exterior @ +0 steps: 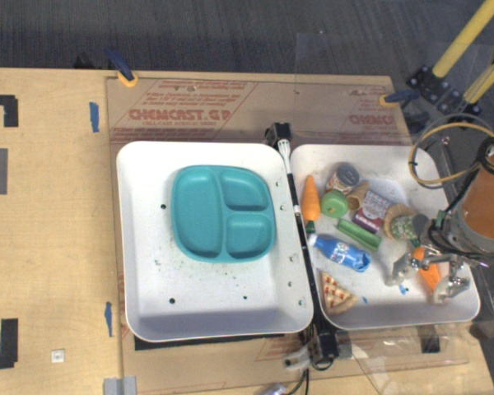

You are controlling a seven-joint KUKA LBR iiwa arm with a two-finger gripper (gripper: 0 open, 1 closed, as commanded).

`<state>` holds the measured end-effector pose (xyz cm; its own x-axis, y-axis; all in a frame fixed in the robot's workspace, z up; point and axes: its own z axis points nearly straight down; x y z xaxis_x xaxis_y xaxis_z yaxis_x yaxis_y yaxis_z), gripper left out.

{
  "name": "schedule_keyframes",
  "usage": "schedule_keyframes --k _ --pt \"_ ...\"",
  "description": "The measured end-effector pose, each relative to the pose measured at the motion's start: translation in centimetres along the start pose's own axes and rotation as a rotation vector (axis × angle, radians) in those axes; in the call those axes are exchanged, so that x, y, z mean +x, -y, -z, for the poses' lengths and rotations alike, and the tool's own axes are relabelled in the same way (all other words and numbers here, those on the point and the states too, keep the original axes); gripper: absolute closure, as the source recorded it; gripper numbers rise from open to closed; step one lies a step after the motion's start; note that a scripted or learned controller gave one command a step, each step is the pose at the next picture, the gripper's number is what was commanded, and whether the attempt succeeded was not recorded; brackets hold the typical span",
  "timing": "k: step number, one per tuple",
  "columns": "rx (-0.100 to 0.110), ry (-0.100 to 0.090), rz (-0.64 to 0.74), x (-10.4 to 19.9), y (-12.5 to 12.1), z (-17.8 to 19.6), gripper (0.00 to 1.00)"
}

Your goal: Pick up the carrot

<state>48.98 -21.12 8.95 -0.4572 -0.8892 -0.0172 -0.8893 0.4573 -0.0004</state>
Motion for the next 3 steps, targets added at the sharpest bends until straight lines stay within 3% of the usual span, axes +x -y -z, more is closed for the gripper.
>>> schedule_keyframes --k 1,2,3 --pt "0.018 0.0 0.0 0.0 0.6 1.3 1.0" --pt "0.013 0.009 0.004 -0.6 0.4 1.3 0.0" --pt "-0.001 0.015 0.338 -0.8 -0.6 0.1 0.0"
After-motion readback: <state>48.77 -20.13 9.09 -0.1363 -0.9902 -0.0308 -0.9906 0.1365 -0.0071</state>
